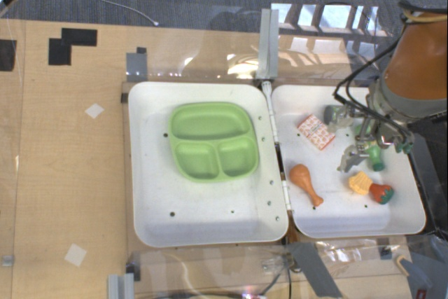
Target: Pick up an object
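Nearest the camera, the front rim of the right bin (350,227) carries the candidate items: an orange drumstick-shaped toy (306,183), a yellow piece (360,183) touching a red-and-green piece (381,193), and a pink patterned packet (316,131) further back. To its left, the left bin (150,213) holds a green divided tray (212,140), well apart from the arm. Both bins rest on the wooden surface (63,171).

Status of the task: not yet completed. No item is lifted; all four rest on the bin floor. The jaws (353,157) hang low over the right bin, just above and behind the yellow piece, with a small green object (376,157) just beside them (whether it is a toy or part of the tooling cannot be told). Whether the jaws are spread or pressed together cannot be told either; nothing is visibly pinched between them.

Remaining work, as judged: close on one item, most plausibly the yellow piece, and raise it clear.
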